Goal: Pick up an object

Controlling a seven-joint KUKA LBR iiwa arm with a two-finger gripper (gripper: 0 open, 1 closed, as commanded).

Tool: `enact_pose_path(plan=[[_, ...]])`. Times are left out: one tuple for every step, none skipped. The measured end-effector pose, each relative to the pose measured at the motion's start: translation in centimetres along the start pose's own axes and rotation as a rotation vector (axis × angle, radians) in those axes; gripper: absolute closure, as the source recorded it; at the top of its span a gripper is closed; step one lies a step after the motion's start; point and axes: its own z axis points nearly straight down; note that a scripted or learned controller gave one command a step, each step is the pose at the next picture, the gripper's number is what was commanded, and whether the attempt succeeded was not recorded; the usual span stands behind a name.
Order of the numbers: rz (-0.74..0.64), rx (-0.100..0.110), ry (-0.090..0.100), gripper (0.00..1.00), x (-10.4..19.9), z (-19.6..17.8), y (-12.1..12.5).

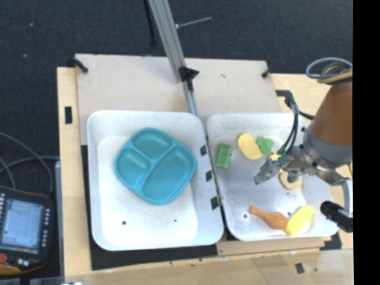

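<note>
end effector [268, 172] over right bin [237, 218]; its grip state could not be told. green block [223, 157] at 9 o'clock looked light, rigid; take flat sides.

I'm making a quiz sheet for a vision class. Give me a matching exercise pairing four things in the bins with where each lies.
Things:
1. blue divided plate
2. green block
3. orange drumstick
4. gripper

Places:
A. right bin, near its front edge
B. right bin, by its left wall
C. left bin
D. over the middle of the right bin

Pairs: 1-C, 2-B, 3-A, 4-D
</note>
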Motion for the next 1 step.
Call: enact_pose_path(plan=[[0.002,-0.001,0.000,0.00,-0.04,0.00,0.00]])
